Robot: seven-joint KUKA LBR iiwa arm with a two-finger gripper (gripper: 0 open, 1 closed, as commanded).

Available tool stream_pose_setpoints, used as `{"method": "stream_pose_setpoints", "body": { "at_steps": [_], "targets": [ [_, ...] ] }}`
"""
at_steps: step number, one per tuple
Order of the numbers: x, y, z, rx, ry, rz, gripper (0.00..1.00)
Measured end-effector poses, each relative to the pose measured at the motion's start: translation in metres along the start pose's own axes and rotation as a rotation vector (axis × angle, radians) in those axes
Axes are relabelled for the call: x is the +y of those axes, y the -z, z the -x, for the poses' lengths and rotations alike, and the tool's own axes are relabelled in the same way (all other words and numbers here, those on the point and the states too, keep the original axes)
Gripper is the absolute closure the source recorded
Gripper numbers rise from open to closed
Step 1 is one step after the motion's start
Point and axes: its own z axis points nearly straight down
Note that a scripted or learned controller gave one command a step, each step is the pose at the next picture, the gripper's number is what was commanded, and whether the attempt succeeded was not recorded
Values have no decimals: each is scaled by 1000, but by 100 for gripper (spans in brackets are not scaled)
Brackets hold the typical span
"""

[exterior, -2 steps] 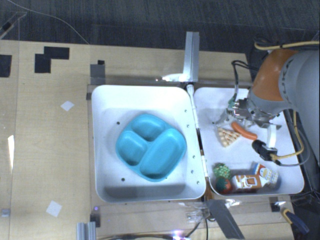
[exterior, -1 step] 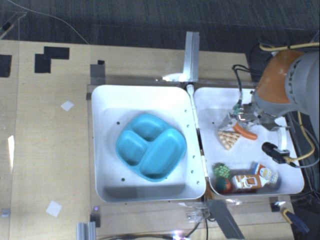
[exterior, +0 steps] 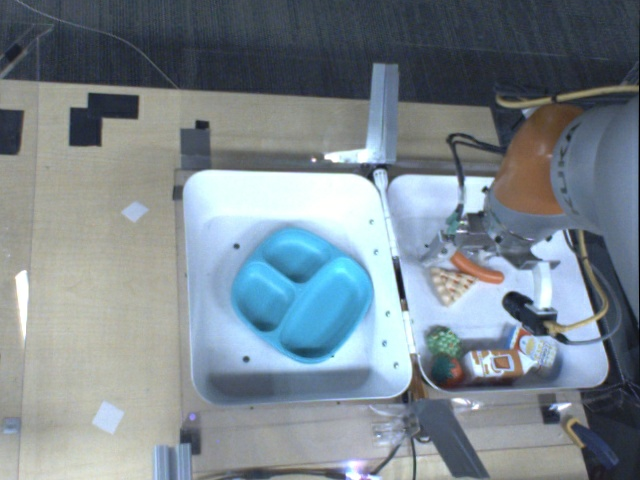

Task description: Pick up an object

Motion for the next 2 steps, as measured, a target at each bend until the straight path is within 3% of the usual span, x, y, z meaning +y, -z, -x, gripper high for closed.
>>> {"method": "stream_pose_setpoints", "body": {
  "at_steps": [1,2],
  "targets": [
    [3,13,1,-3,1,7,100],
    [12,97,-75,1,65,-7,100]
  ]
}}
